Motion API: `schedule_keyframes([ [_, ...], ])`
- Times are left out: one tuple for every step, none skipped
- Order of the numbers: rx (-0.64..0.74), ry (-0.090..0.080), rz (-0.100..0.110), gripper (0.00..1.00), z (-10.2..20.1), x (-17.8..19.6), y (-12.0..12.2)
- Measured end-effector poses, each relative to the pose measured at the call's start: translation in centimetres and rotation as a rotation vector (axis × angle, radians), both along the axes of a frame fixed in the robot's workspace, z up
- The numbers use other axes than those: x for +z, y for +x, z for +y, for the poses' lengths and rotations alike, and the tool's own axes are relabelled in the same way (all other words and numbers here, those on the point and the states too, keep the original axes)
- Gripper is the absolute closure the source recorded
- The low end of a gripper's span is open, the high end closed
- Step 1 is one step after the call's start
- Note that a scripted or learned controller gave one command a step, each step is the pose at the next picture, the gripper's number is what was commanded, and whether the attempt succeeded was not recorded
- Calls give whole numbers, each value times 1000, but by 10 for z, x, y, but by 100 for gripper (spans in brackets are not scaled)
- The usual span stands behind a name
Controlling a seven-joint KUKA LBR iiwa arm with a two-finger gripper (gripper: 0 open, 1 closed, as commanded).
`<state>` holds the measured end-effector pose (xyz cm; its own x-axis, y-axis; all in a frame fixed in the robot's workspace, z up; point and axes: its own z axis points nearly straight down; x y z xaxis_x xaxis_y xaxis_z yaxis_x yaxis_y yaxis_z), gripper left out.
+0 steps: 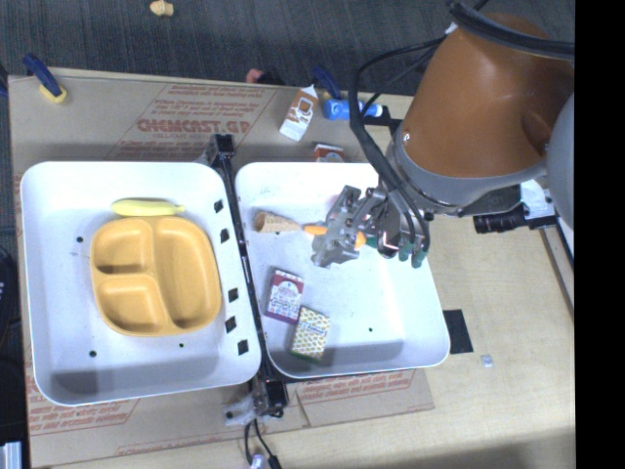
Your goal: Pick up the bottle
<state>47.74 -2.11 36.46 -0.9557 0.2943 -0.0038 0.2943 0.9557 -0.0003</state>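
Pincer [337,242] fingers are seen hanging over the right bin [420,332], in its upper middle part, below the grey and orange arm [479,96]. Whether they are spread or pressed together cannot be told, as the metal parts blur into one grey mass.

The bottle [278,224] is found just to the left of the pincer, lying on its side on the floor of the right bin, near the bin's upper left. It is seen as a small tan, tapered shape, its wide end toward the left; an orange part [314,230] runs on from its right end toward the pincer. Contact between bottle and pincer cannot be made out.

Two small printed packets [285,296] [311,332] are lying lower in the same bin. In the left bin [39,262], a yellow divided tray [154,274] is placed, with a banana [146,206] just above it.
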Motion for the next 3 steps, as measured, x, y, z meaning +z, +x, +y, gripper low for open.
schedule_keyframes([
  [41, 1, 6, 100, 24, -116, -1],
  [376, 1, 7, 100, -62, -173, -1],
  [362, -2, 3, 100, -170, -82, 14],
])
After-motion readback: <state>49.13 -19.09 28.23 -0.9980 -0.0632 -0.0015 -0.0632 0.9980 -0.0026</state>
